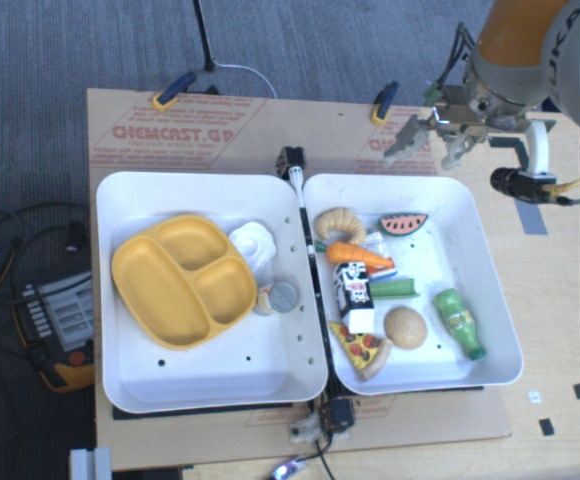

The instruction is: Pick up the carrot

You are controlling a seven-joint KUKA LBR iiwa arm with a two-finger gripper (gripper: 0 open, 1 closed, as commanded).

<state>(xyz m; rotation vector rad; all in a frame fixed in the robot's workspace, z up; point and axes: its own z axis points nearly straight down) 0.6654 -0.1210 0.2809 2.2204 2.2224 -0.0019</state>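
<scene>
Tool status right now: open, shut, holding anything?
Tool: open, holding nothing, above the right bin's far edge, away from the carrot.

2 white bins. Both below gripper: near bin 8 toy foods incl 1 carrot; far bin 1 yellow tray, 1 white cup.

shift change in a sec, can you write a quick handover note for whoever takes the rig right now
Gripper: open, holding nothing, above the far rim of the right bin.
Carrot: lying in the right bin near the divider, between the croissant and the small carton, with a green piece beside it.
Done: nothing yet; the carrot is untouched.
Left: bring the gripper over the carrot, lower, close on it, lift. The neighbours are crowded close, so a clean grasp may be tricky.
</scene>
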